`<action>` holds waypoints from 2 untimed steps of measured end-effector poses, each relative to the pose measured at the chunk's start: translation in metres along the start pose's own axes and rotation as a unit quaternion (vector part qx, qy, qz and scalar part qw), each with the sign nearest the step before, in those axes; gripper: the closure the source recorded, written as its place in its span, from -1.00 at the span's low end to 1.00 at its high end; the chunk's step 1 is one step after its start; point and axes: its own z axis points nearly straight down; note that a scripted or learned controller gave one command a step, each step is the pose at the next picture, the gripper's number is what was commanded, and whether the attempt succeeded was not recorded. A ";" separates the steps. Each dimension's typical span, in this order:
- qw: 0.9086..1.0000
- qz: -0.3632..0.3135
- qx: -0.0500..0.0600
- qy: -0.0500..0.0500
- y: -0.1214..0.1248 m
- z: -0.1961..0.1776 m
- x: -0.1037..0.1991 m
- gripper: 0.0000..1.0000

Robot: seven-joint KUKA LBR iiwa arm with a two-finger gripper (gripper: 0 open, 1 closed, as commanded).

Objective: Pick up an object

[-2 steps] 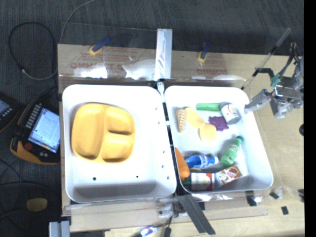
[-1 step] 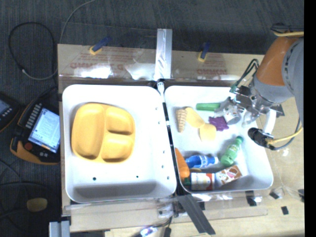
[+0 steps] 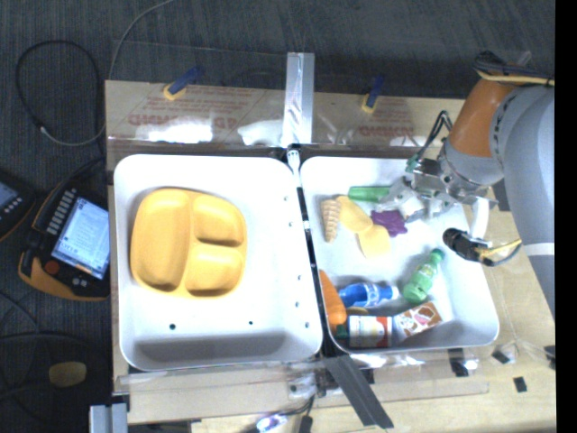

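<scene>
My gripper point(image 3: 416, 190) hangs low over the upper part of the right bin point(image 3: 478, 305). It sits just right of a green object point(image 3: 368, 192) and just above a purple toy point(image 3: 389, 221), close to both. I see nothing held in it. Left of it lie a yellow piece point(image 3: 354, 213), a second yellow piece point(image 3: 374, 241) and a ribbed tan cone point(image 3: 331, 217). Lower in the bin are a green bottle point(image 3: 421, 277), a blue bottle point(image 3: 368, 293), an orange item point(image 3: 332, 308) and a red-labelled bottle point(image 3: 394, 325).
The left bin point(image 3: 144, 332) holds a yellow divided plate point(image 3: 187, 241). The arm's grey body and orange band point(image 3: 478, 115) stand over the right bin's upper right corner. A handheld screen device point(image 3: 72, 242) lies left of the bench.
</scene>
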 end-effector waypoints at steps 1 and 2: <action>0.988 0.155 0.011 -0.005 0.022 -0.013 0.010 -1.00; 1.000 0.006 0.001 -0.003 0.023 -0.085 0.031 -1.00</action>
